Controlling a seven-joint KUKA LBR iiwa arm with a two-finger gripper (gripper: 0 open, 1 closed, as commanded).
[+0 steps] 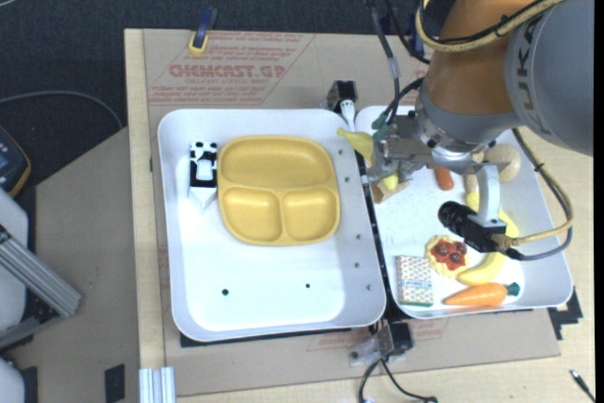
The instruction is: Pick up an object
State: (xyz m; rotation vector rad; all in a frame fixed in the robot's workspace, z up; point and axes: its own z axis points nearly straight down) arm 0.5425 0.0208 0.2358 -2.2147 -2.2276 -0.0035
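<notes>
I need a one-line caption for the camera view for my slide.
Grey KUKA arm reaching over the right white bin of toy food; yellow divided plastic tray in the left white bin.

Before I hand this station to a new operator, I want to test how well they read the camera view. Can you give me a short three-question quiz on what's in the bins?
1. True or false: the yellow divided plate lies in the left bin.
2. Which item lies nearest the right bin's front edge?
A. toy carrot
B. a blue cup
C. a metal spoon
3. Fill in: the gripper is over the ____ bin, close to the divide between the bins.

Key: 1 true; 2 A; 3 right.
</notes>
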